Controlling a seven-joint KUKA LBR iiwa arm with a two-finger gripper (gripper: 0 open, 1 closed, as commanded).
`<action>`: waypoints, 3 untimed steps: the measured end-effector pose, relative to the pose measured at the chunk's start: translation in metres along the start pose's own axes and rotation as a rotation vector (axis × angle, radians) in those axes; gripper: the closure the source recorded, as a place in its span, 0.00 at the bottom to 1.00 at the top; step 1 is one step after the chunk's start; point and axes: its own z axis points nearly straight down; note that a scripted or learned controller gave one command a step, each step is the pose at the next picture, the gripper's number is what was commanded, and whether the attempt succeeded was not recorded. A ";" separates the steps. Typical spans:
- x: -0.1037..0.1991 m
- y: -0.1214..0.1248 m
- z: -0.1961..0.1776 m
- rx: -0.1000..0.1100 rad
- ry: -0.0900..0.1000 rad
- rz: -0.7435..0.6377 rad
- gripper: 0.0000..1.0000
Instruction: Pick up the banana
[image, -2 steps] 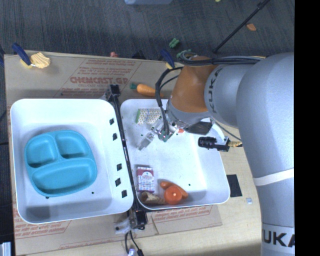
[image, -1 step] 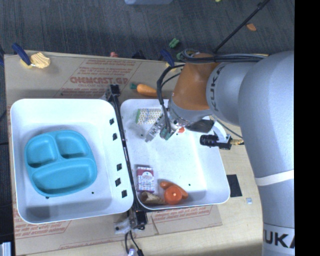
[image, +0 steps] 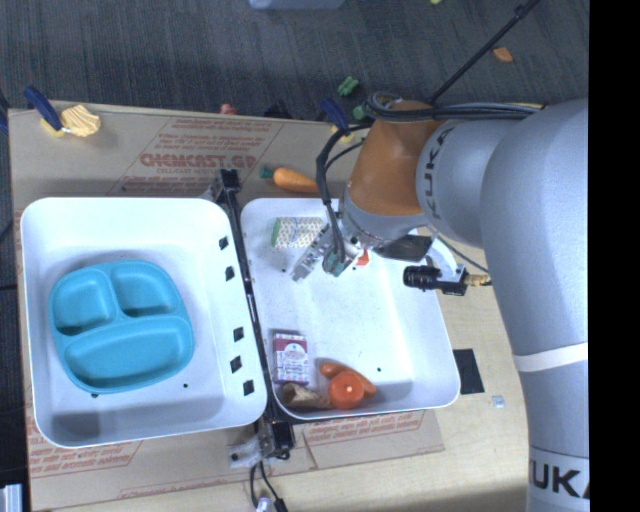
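Note:
My gripper (image: 320, 264) hangs over the far part of the right bin (image: 420, 340), its two fingers spread with bare bin floor between them, so it is open and holds nothing. A white-and-green patterned packet (image: 292, 233) lies just to its far left. At the bin's near edge a brownish piece (image: 300, 397) lies beside a round orange-red fruit (image: 347, 388); I cannot tell whether that piece is the banana. Small red and green bits (image: 358, 260) peek out beside the gripper's right side.
A dark red packet (image: 290, 358) lies near the divider (image: 245, 300) in the right bin. The left bin (image: 40, 300) holds a blue sectioned plate (image: 120, 325). An orange carrot (image: 295, 180) lies on the cardboard beyond the bins. The arm's bulk covers the right side.

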 end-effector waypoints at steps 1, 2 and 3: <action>0.068 0.066 -0.079 -0.003 0.001 0.349 1.00; 0.037 0.102 -0.080 -0.002 0.000 0.264 1.00; 0.002 0.063 -0.080 -0.003 -0.001 0.394 1.00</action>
